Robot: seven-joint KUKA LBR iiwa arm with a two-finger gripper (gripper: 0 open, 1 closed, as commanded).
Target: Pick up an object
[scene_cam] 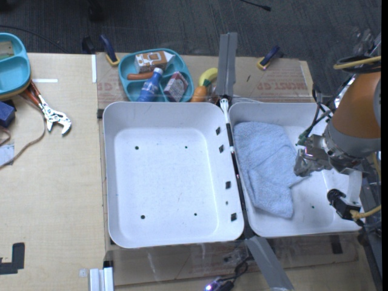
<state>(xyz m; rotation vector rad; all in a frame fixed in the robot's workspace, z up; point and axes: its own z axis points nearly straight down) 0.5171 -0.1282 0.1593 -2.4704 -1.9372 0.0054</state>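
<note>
Two shallow white bins sit side by side on the bench, the left bin (167, 174) beside the right bin (315, 214), which holds a crumpled pale blue towel (265, 165) in its left half. Reaching in from the right, the grey arm (357, 111) sets its gripper (306, 160) at the towel's right edge, though whether it grips cannot be told, while a teal tray (156, 74) of small items lies beyond the bins

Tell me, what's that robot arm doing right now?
Hand low in right bin, at edge of light blue towel. Towel lying crumpled, not lifted. Nothing blocking it.
</note>
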